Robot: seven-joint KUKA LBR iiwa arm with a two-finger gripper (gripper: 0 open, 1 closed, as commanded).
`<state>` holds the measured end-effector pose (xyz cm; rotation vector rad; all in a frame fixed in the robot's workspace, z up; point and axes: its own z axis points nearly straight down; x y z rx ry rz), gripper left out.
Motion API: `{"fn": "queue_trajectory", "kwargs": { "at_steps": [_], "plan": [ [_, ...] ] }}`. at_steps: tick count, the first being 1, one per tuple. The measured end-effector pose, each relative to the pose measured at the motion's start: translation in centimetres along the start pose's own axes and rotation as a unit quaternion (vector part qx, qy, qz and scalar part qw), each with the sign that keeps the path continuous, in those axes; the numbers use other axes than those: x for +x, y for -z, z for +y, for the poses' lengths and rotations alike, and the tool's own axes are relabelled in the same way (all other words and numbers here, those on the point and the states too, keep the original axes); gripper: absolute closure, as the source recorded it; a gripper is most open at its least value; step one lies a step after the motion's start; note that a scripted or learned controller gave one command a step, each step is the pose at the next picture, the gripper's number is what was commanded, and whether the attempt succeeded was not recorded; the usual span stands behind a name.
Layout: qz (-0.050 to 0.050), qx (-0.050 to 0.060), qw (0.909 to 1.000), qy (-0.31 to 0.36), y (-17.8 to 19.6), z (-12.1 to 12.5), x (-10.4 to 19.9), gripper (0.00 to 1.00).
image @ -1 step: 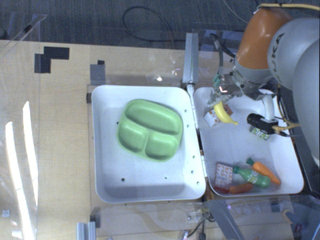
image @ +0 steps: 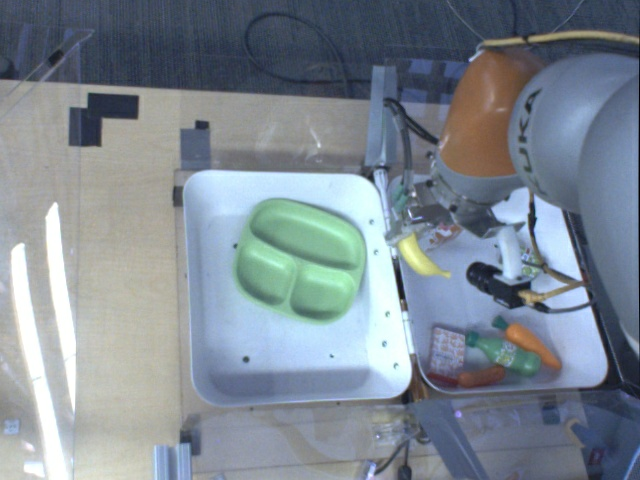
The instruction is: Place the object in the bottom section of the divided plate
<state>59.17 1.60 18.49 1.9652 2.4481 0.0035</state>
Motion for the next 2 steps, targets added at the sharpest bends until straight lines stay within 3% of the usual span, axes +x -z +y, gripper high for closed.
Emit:
{"fn": "queue_trajectory", "kwargs": {
  "at_steps": [1,2],
  "plan": [
    [0.000,-0.001,0.9995,0.033,3.17,5.53,7.32,1.00],
    [0.000,-0.001,0.9995,0.033,3.18,5.54,7.32,0.00]
  ]
}}
